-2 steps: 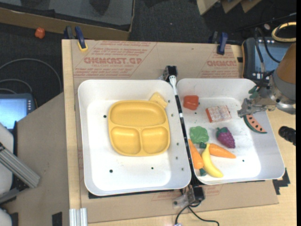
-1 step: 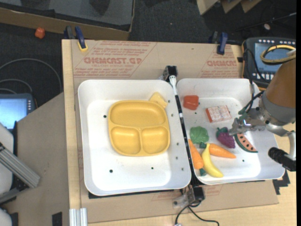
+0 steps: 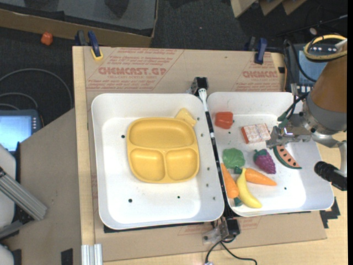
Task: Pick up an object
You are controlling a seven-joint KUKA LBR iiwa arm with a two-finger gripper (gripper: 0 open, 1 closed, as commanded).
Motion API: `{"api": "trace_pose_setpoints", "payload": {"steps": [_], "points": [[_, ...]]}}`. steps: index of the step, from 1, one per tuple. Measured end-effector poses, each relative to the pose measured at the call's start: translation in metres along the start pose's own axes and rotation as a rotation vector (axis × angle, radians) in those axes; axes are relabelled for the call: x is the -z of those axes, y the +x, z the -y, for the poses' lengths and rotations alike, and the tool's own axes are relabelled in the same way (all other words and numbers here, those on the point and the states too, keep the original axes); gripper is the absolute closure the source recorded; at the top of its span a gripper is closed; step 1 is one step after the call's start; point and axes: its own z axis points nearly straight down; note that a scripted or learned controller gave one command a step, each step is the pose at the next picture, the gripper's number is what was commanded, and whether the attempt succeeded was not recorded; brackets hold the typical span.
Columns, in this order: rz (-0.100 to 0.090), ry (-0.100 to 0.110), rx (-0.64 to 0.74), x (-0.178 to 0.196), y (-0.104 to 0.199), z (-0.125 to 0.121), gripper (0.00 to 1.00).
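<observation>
1. Far left, the left bin (image 3: 105, 148) is taken up by a yellow tray (image 3: 163, 148) with three compartments, one wide on top and two smaller below. A yellow wedge (image 3: 186, 116) is tucked at the tray's upper right corner, touching it.
2. In the right bin (image 3: 309, 200), a red pepper (image 3: 223, 119) is seen near the top left, well apart from the rest.
3. Lower down, broccoli (image 3: 233, 158) sits above a carrot (image 3: 230, 183) that runs top to bottom along the left wall, leaning a bit.
4. A banana (image 3: 246, 191) is laid right beside it, long axis diagonal, lower end pointing toward the bin's bottom right.
5. A second carrot (image 3: 260, 177) is angled across the banana's top, tip pointing right.
6. Grapes (image 3: 264, 160) are found just above that, with a pink cracker box (image 3: 256, 132) higher up.
7. A watermelon slice (image 3: 287, 156) lies diagonally, just below the gripper (image 3: 282, 137).
8. Nothing is seen held by the gripper; how far it's spread can't be made out.
</observation>
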Motion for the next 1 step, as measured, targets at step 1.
{"api": "trace_pose_setpoints", "payload": {"steps": [1], "points": [[-0.002, 0.0, 0.007, -0.0213, 0.0927, -0.0596, 1.0]]}}
